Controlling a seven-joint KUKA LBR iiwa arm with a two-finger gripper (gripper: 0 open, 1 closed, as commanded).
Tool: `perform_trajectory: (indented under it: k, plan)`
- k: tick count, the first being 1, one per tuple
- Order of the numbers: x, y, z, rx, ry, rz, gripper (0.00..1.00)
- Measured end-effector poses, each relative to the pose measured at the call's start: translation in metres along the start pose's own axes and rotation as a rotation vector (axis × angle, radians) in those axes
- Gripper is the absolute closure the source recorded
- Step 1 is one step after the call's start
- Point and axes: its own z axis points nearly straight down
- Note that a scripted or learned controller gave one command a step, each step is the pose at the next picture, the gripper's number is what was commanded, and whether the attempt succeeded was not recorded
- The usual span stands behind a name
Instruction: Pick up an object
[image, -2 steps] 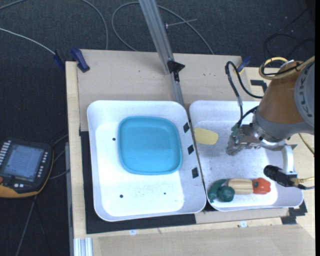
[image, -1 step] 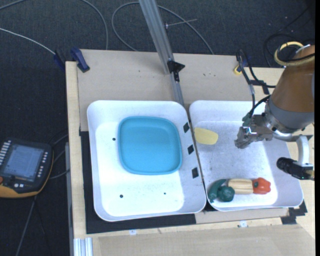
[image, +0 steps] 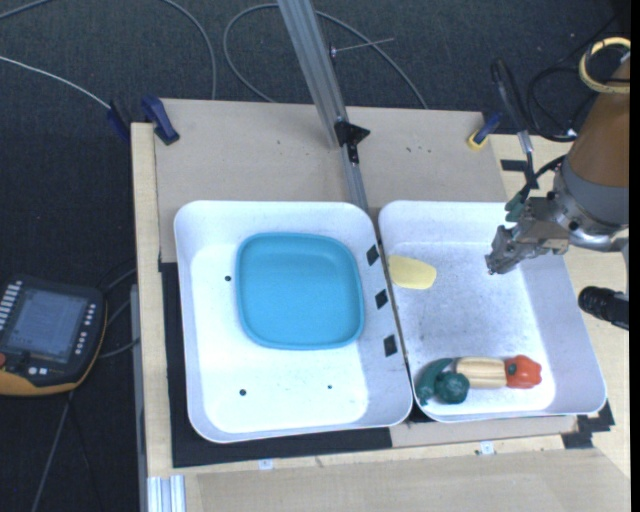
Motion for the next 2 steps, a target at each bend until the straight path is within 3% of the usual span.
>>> perform_trajectory:
  k: [2]
  plan:
    - [0.103,0.02,0.01,0.004,0.002,-0.004,1.0]
